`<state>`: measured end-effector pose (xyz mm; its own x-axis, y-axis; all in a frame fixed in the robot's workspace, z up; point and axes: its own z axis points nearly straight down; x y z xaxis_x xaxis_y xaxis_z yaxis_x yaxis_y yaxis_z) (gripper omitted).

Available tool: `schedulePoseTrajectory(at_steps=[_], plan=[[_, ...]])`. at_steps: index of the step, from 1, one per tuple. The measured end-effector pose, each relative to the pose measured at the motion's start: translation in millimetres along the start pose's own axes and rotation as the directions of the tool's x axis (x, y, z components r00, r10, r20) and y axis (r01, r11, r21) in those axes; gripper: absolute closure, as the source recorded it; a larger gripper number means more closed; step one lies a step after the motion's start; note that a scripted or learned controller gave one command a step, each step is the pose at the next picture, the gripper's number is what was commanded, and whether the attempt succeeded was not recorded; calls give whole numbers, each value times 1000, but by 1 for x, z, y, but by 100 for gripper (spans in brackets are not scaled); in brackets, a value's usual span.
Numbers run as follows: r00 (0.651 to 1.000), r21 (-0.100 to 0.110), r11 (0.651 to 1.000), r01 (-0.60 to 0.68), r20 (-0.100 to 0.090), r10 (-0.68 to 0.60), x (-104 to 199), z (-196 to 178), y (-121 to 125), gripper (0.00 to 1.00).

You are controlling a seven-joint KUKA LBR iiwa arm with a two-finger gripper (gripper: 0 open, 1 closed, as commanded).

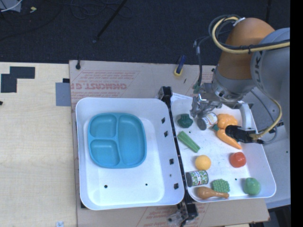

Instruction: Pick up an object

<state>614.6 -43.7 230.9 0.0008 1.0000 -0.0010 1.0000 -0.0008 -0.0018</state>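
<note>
My gripper hangs low over the far part of the right bin. Just below it lies a small grey can on its side, and a dark green vegetable sits to its left. To the right of the can are an orange pepper and a carrot. Whether anything sits in the gripper cannot be made out.
Nearer in the right bin lie a green pod, a yellow-orange fruit, a red tomato, a green-labelled can, a drumstick and a lime. A blue divided plate rests in the left bin.
</note>
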Motion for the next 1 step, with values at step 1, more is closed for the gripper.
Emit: schedulePoseTrajectory(at_steps=[1], plan=[[1000,4,1000,-1,-1,1,5,14,-10,100]])
